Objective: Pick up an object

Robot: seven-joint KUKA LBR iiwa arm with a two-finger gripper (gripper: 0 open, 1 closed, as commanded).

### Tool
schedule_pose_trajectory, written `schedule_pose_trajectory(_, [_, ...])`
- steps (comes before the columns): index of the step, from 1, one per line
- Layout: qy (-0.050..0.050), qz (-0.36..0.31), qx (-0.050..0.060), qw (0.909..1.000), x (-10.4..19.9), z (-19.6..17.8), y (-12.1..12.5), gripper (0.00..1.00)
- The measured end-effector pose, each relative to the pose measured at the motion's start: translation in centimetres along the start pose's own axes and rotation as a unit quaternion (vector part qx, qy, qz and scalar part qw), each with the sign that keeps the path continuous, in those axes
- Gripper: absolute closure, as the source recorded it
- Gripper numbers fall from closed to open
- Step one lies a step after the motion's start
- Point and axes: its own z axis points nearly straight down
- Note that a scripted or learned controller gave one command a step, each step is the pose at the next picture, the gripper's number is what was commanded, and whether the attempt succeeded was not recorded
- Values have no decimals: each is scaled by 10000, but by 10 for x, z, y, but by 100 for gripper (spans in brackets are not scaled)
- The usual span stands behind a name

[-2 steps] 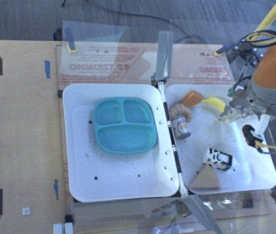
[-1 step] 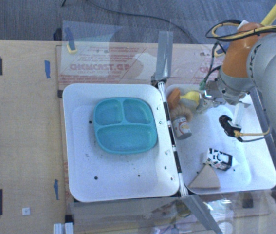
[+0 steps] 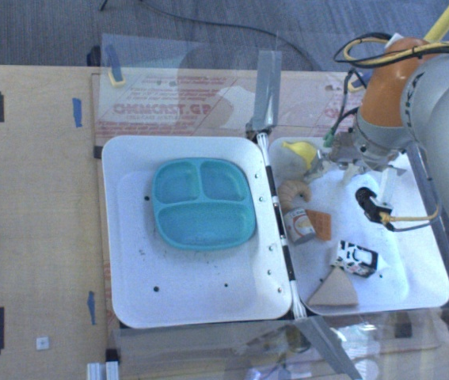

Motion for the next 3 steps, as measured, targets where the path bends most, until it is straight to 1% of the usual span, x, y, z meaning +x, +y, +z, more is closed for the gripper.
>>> schedule_pose_trajectory(1, [-7, -887, -54, 9960, 21, 0, 3, 0])
schedule_pose_trajectory(2, [-11, -780, -45, 9969, 26, 0, 2, 0])
schedule_pose_trajectory(3, [10, -339, -16, 9994, 27, -1, 1, 0])
